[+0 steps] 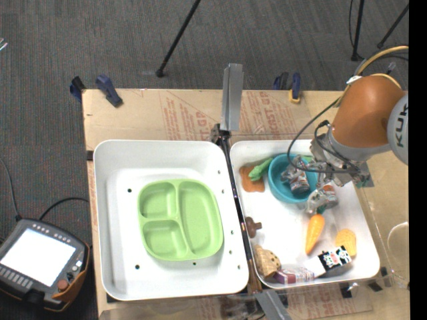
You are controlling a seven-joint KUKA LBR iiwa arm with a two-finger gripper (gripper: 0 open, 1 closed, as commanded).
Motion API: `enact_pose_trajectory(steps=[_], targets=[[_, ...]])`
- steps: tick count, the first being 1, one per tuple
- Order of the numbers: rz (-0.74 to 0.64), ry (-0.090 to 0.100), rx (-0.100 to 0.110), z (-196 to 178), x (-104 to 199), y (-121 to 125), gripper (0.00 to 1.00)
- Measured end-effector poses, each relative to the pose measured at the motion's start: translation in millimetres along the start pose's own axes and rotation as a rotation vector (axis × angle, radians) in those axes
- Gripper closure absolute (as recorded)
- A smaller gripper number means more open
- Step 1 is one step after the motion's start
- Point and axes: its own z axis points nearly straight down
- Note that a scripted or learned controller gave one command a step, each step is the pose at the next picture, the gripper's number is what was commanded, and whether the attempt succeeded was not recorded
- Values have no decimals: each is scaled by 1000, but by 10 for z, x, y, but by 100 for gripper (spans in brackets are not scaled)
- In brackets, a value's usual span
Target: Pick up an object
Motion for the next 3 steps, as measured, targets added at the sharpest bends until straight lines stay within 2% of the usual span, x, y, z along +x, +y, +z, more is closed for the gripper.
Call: enact_pose_trajectory(steps=[1,2,3], targets=[[-39,2,-2,7,480,391,0],[-100,-26,14,-72,1161,647,0],[20,0,5,-10,794,1276,0]])
